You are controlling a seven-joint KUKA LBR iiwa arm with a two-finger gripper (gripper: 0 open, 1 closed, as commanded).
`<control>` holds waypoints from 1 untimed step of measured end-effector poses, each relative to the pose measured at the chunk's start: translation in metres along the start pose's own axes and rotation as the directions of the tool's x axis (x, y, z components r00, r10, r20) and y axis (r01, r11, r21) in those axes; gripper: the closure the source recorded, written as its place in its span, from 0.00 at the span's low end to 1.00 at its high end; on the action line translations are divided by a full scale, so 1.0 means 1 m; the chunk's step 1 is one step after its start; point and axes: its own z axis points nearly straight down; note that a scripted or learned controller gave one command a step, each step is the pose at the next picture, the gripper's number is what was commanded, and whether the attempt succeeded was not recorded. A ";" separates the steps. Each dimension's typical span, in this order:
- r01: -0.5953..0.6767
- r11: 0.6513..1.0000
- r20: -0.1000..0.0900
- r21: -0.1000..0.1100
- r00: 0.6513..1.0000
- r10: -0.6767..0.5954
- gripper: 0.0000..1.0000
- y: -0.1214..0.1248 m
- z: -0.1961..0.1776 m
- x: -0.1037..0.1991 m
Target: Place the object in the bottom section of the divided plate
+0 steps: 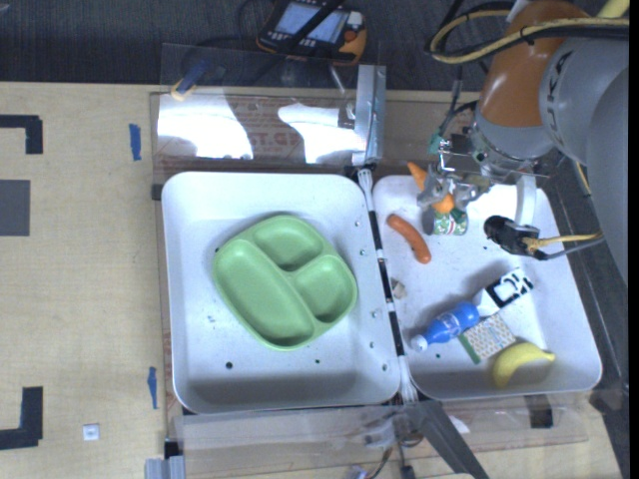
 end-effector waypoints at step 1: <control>0.184 0.983 -0.001 -0.003 0.983 -0.184 1.00 -0.064 0.000 0.037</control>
